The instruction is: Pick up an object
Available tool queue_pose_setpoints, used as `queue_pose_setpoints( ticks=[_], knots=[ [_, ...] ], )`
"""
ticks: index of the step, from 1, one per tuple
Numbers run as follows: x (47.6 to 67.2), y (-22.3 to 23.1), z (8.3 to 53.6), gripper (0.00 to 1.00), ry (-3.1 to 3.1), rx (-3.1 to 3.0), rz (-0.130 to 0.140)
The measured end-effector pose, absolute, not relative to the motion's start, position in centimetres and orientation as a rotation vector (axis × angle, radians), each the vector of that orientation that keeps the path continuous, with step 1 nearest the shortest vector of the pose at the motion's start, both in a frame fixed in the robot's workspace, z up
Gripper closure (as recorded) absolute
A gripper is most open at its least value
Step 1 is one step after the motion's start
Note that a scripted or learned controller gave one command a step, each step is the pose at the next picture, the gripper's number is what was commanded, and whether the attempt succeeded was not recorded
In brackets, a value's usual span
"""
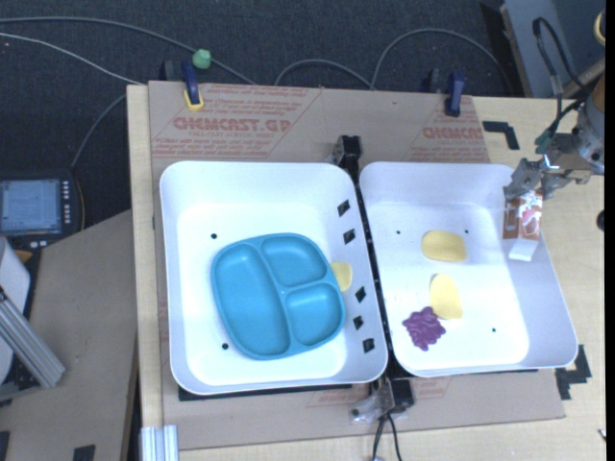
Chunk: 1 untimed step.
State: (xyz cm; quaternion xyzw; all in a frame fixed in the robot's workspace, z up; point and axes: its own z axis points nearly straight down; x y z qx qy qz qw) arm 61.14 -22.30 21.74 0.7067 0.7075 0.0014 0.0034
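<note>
The arm comes in at three o'clock, mostly cut off by the frame edge, and the gripper [531, 182] hangs over the far right rim of the right bin [538, 301]. There is a brown and white packet [524, 221] hanging upright directly under the fingers, its top tucked up between them, so the gripper looks clamped on it, though the fingertips themselves blur into the packet's upper end and are hard to separate. The packet's lower end overlaps the bin's right wall; whether it touches the wall cannot be told. Inside the right bin, a yellow oval piece [444, 246] lies near the centre, a second pale yellow piece [445, 297] sits at six o'clock from it, and a purple cluster [424, 327] lies just beside that one, at about seven o'clock. Over in the left bin [192, 200], a blue divided tray [277, 296] takes up the middle, and a small yellow object [341, 276] peeks out at its three o'clock edge, partly hidden by the tray's rim, its shape unreadable.
</note>
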Motion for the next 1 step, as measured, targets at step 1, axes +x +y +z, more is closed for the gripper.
queue_pose_setpoints(
  ticks=[1],
  knots=[
    [61.23,-22.3,26.92,1.0,2.22,2.216,0.003]
  ],
)
